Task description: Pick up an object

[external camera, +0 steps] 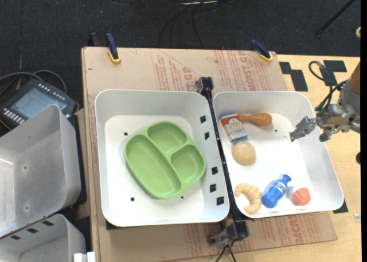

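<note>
White plastic, 2 bins side by side: your left bin (pixel 109 140) carries a green divided plate (pixel 164 159), and your right bin (pixel 321 163) has the pickable pieces, a chicken drumstick (pixel 256 119), a small carton (pixel 234 127), a round bun (pixel 243 153), a croissant (pixel 249 195), a blue bottle (pixel 276 190) and an orange-red fruit (pixel 301 196). Your gripper (pixel 315 128) hangs over that bin's right rim, fingers spread, grasping nothing
</note>
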`<state>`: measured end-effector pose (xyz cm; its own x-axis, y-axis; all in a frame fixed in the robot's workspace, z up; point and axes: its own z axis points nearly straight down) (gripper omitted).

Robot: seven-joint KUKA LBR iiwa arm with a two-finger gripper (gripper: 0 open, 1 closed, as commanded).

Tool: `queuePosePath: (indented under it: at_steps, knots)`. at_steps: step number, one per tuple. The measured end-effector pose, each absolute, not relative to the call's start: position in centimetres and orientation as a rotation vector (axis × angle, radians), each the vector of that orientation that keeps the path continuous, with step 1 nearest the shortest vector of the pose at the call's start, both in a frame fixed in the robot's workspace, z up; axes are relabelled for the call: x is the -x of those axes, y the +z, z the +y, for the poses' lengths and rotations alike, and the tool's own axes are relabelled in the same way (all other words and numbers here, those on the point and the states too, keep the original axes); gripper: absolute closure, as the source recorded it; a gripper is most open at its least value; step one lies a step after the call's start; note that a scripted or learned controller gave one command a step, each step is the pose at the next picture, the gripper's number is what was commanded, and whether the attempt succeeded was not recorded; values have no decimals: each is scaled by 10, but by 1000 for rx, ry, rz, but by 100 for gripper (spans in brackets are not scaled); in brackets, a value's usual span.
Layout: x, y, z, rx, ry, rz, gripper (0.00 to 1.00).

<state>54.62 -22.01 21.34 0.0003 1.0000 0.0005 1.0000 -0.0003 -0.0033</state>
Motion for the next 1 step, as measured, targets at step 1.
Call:
queuePosePath:
  at_steps: [1]
  knots:
    - [-543,168,-214,2219,3,-2218,0]
